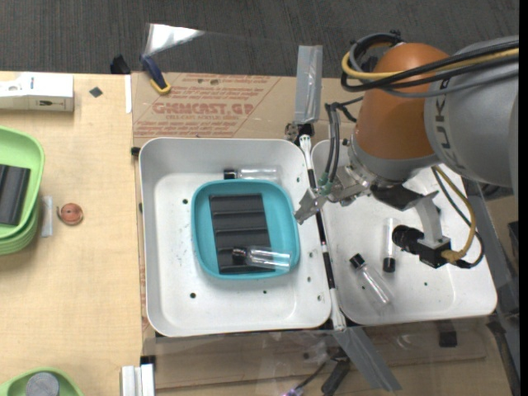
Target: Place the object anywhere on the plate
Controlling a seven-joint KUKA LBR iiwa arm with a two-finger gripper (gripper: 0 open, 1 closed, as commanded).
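A teal square plate [203, 221] with a black ridged insert sits in the left white bin [165, 304]. A clear vial with a black cap [266, 257] lies on the plate's front right corner. My gripper [308, 208] hangs at the divider between the two bins, just off the plate's right edge and above that vial. Nothing shows in its grasp.
Another clear vial [247, 173] lies behind the plate in the left bin. The right bin [462, 299] holds two more vials [370, 277] [388, 252]. The arm's orange band [396, 97] looms over the right bin. A green tray [16, 190] stands far left.
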